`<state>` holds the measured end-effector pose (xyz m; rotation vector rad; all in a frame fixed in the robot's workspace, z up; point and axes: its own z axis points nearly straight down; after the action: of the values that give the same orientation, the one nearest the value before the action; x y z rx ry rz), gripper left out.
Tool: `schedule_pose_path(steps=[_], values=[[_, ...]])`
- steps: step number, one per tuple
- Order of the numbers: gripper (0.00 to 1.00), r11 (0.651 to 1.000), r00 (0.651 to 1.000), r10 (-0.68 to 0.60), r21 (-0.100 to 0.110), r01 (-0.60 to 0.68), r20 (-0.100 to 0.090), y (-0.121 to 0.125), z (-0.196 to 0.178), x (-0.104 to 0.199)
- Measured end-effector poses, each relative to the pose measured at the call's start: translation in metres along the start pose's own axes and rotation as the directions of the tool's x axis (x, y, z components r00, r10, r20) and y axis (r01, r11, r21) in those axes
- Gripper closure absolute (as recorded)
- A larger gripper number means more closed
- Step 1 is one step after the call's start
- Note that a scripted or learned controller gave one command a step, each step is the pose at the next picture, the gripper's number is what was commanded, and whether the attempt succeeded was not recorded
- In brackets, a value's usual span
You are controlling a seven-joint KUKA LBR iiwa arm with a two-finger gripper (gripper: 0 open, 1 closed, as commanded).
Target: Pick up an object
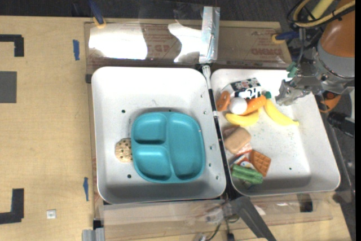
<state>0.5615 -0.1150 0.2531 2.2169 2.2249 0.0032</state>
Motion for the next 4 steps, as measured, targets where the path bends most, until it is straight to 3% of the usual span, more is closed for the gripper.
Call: schedule_pose_path(steps=[1, 2, 3, 4], values=[[0.0, 1.0, 1.0, 0.0, 0.001, 0.0, 0.0, 0.0, 0.001, 0.0], [0.0, 0.995, 0.995, -0.099, -0.007, 0.099, 0.004, -0.005, 0.155, 0.0], [0.0, 0.994, 0.994, -0.109, 0.0, 0.109, 0.001, 0.055, 0.167, -0.002], [0.0, 1.0, 1.0, -0.026, 0.0, 0.026, 0.003, -0.023, 0.166, -0.037]])
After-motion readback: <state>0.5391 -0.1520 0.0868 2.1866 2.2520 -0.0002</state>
